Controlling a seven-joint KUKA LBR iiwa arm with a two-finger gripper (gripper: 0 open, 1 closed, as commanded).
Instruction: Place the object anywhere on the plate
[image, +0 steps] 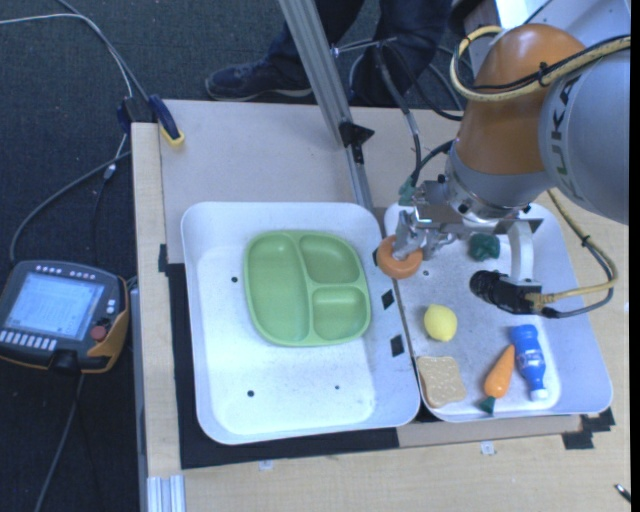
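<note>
The claw (408, 243) grips an orange ring-shaped toy (399, 261) just right of the green three-compartment plastic plate (305, 287), above the bins' shared edge. Carrying over and releasing remain, apparently.

Gripper (408, 240) hanging over the seam between bins, ring-shaped object (399, 260) sitting just below it, plate (305, 287) lying to its left, lemon (440, 322) resting below-right.
</note>
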